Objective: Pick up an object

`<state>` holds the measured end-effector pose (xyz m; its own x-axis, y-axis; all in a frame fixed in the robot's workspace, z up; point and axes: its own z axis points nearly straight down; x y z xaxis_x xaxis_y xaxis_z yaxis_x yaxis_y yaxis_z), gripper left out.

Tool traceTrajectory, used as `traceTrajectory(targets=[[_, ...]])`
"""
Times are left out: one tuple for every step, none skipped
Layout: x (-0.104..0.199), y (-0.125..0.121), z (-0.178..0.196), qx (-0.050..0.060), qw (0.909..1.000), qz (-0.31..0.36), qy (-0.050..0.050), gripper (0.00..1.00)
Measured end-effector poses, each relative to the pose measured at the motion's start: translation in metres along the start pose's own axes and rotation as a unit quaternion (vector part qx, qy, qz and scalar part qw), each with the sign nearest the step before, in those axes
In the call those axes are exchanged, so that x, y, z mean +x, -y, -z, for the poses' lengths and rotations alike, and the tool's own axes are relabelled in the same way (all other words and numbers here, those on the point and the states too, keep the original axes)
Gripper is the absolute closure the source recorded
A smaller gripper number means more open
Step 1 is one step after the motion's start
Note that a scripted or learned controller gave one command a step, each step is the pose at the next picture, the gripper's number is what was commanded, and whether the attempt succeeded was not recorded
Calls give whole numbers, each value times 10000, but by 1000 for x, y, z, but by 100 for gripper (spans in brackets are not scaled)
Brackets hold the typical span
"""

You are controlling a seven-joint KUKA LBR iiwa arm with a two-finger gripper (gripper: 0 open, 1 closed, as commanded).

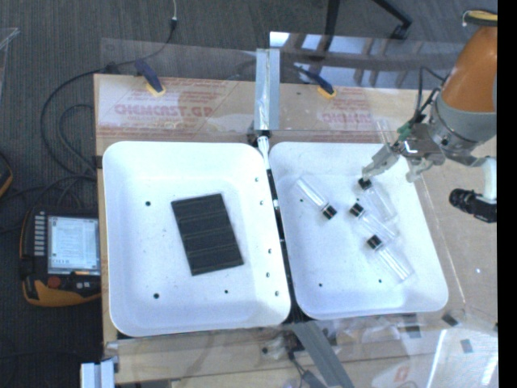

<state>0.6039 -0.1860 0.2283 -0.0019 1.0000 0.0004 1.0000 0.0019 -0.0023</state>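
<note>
Above the right bin (420, 297), near its far right corner, the claw (393, 165) hangs open, gripping nothing. Three clear black-capped tubes (317, 200) lie below; a black ridged block (207, 233) occupies the left bin (129, 297).

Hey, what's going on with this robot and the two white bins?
A robot arm reaches in over the right bin, its gripper above the far corner near several small clear tubes with black caps. Nothing shows between its fingers. A dark ribbed slab lies alone in the left bin.
</note>
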Motion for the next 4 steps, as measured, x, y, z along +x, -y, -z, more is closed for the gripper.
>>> traceTrajectory(targets=[[-27,-2,-129,-14,9982,599,-11,0],[-24,-66,-137,30,9941,1081,-60,0],[-27,-69,-126,-56,9940,1090,25,100],[26,-65,-72,-20,9933,1158,5,100]])
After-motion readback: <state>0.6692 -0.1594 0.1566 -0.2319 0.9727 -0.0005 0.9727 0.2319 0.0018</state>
